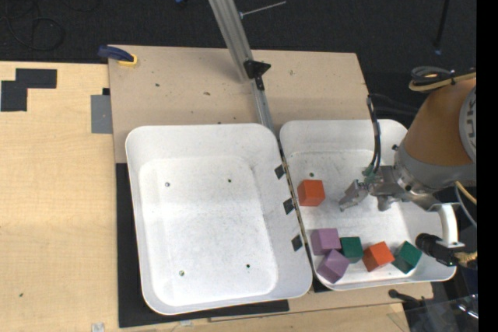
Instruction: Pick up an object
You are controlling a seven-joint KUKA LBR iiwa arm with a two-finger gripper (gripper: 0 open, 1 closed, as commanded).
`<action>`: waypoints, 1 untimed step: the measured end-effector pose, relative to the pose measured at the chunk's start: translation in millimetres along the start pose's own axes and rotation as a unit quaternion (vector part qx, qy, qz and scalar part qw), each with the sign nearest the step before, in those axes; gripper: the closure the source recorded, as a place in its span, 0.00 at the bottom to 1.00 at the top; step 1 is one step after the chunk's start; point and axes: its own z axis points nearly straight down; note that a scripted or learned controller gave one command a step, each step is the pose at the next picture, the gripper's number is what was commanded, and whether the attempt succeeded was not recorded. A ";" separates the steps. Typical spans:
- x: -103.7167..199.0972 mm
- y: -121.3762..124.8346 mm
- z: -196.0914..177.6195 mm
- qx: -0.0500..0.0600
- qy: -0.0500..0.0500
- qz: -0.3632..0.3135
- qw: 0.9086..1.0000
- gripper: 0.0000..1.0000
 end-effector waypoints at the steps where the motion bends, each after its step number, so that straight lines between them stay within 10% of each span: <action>1: 0.2 1.1 48.7 -0.004 0.000 0.001 1.000 0.00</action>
